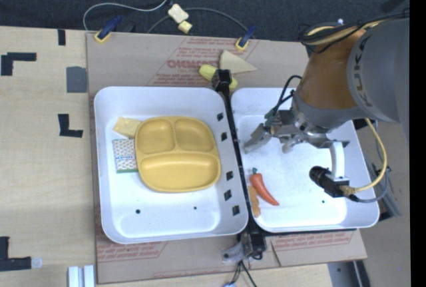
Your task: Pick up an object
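An orange carrot-shaped toy (pixel 263 188) lies in the right bin (pixel 299 212), close to the divider, with a thin orange stick (pixel 253 200) beside it on its left. My gripper (pixel 271 140) hangs over the upper left part of the right bin, above and slightly right of the carrot. Its fingers are spread apart and point left and down, with nothing between them. In the left bin (pixel 160 222) a yellow divided plate (pixel 178 153) lies flat.
A patterned card (pixel 124 154) and a pale yellow piece (pixel 126 125) lie left of the plate. A black clamp strip (pixel 229 146) runs between the bins. Beyond them on the cardboard lie a yellow item (pixel 208 70) and a tan wedge (pixel 237 64). A cable (pixel 379 172) loops off the wrist.
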You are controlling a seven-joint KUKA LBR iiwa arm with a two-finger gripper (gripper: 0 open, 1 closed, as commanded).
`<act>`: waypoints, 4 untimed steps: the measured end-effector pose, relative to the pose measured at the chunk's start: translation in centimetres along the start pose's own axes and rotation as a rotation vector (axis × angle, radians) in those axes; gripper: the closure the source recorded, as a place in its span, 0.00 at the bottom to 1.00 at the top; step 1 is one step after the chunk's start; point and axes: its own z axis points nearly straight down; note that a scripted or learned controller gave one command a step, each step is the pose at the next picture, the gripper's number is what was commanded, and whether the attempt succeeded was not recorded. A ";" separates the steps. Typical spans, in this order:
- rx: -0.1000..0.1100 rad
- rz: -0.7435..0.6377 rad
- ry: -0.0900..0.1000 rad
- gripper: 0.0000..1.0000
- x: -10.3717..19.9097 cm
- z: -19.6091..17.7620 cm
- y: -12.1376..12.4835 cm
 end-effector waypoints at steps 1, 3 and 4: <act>0.003 0.006 -0.001 0.00 -4.7 9.9 -5.4; -0.009 0.002 -0.005 1.00 -5.5 8.7 -0.9; -0.008 0.002 -0.004 0.00 -5.5 8.7 -0.9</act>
